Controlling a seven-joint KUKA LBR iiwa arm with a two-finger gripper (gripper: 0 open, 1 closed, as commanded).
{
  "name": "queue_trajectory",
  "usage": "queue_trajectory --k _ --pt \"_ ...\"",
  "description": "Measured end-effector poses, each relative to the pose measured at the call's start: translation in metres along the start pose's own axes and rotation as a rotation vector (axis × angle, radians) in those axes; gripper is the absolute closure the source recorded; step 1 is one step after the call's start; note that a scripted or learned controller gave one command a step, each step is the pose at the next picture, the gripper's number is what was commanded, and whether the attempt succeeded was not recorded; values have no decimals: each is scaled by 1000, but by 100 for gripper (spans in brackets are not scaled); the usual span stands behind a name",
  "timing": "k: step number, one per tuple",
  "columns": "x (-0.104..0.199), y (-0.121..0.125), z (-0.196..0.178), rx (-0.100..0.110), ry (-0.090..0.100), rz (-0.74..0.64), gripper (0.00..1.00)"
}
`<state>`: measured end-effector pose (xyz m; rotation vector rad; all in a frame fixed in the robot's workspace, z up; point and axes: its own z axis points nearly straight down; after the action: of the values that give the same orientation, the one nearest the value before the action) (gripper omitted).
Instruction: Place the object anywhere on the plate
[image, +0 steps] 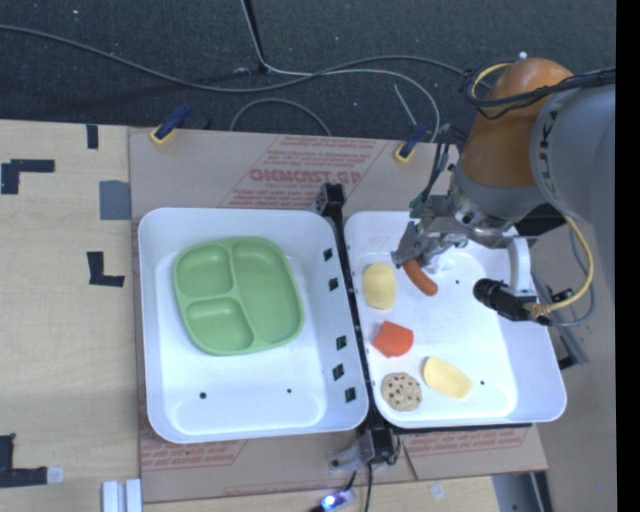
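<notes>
A green divided plate (238, 296) lies in the left bin (170, 400), with nothing on it. In the right bin (520, 380) an orange-red sausage (425, 282) lies slantwise near the back. My gripper (416, 254) hangs right over the sausage's upper left end, touching it or just above it; the wrist hides the contact. Close to the sausage's left sits a pale yellow rounded piece (379, 286).
Further forward in the right bin lie a red-orange block (393, 339), a chocolate chip cookie (401, 391) and a yellow piece (446, 377). A black divider (342, 300) runs between the bins. A black fitting with cable (505, 297) hangs off the arm over the right bin.
</notes>
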<state>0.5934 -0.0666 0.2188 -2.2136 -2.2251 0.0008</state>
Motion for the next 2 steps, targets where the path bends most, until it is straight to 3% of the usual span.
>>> queue_trajectory --k 2 --pt "115 -39 -1 2 -1 -1 100"
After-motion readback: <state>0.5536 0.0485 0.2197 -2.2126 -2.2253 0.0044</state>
